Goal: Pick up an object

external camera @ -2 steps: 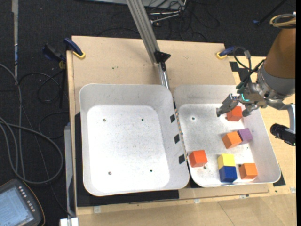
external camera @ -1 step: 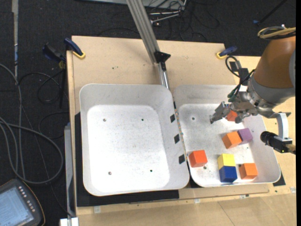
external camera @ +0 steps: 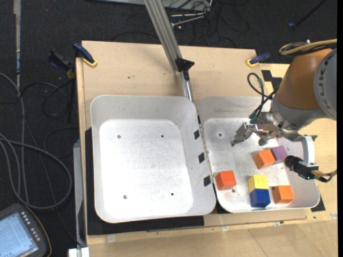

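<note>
Nearest the camera, along the right bin's (external camera: 300, 203) front edge, sit an orange cube (external camera: 283, 194) and a stacked pair just beside it, a yellow cube (external camera: 258, 182) touching a blue cube (external camera: 260, 197). Further left, near the bin's inner wall, a red-orange cube (external camera: 225, 179) stands apart from the rest. Behind these, an orange block (external camera: 264, 158) touches a purple block (external camera: 279, 153) at its right.

All six pieces rest on the bin floor, so by this view none has been lifted. Any of them would serve as the object to pick.

The hand (external camera: 242, 135) hangs over bare floor in the bin's back half, to the left of and behind the orange and purple blocks, near them but not touching. Its fingers (external camera: 238, 138) point down and to the left. They look to stand slightly apart, with nothing seen between them, though the angle makes the gap hard to judge.

Judged from this, the task is at its start: the approach and the grasp both remain, then the lift. The orange block is the closest candidate, yet its contact with the purple one may crowd a finger. The lone red-orange cube offers freer sides.

The left bin (external camera: 102, 159) takes no part here.
</note>
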`<control>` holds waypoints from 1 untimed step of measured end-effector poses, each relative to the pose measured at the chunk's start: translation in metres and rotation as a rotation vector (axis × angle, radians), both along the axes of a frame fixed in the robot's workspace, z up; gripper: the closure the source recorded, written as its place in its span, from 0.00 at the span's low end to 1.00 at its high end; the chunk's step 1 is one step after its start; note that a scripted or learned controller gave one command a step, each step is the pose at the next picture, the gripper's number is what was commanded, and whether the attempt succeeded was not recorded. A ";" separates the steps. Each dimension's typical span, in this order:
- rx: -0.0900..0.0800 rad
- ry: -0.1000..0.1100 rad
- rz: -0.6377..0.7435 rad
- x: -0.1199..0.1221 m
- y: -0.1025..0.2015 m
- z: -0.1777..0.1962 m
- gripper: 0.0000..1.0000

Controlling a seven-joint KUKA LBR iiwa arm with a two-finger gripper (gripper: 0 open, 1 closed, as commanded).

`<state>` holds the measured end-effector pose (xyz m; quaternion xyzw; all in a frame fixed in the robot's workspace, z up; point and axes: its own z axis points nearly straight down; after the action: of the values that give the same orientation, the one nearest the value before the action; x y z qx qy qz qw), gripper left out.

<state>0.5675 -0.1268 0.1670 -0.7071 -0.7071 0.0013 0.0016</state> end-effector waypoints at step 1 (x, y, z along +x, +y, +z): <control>0.000 0.002 -0.001 -0.007 -0.008 -0.056 0.00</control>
<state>0.5606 -0.1346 0.1106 -0.7076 -0.7066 0.0018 0.0022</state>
